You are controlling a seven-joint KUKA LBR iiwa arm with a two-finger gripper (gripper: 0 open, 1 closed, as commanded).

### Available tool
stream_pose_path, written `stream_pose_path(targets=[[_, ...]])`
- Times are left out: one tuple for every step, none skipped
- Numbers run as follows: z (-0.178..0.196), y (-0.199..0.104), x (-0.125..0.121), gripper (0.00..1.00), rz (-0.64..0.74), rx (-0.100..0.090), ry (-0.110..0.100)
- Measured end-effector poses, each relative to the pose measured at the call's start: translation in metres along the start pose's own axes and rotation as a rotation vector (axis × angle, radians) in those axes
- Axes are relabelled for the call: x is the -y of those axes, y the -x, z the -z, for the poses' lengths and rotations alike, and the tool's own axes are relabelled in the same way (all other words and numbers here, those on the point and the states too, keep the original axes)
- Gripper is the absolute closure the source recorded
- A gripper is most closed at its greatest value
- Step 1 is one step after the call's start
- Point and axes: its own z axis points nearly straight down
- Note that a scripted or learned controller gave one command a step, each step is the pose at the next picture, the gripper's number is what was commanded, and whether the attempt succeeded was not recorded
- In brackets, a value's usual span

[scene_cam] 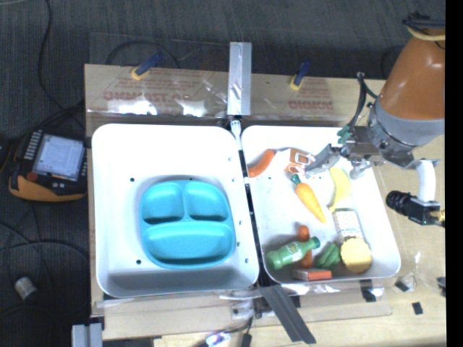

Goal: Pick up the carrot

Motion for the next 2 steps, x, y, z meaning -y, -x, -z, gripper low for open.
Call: stream_pose_path(targets=[[-0.161, 0.059, -0.067, 0.00, -0.056, 0.003, -0.001], [-0.185, 0.069, -0.026, 0.00, 0.191, 0.001, 0.015]])
